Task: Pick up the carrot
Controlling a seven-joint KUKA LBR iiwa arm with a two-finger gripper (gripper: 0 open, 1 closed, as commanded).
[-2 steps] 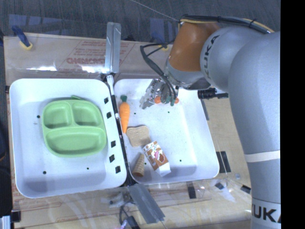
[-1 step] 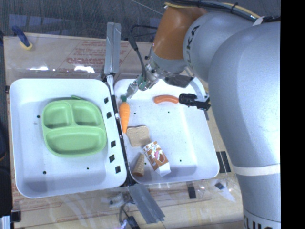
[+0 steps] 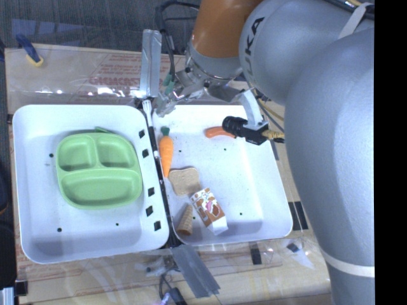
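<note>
Carrot (image 3: 166, 155) lay against the right bin's (image 3: 267, 192) left wall; claw (image 3: 166, 99) state unclear, so approach lengthwise from above.

The bulky grey arm with its orange band (image 3: 305, 75) runs off the top and right edges, covering the right white bin's (image 3: 254, 189) far right corner and blurring its own gripper (image 3: 166, 97).

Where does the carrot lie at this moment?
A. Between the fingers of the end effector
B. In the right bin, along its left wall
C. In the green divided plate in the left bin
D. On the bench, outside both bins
B. The carrot lies in the right bin, along its left wall, just above the slice of bread; the green divided plate sits in the left bin.
</note>
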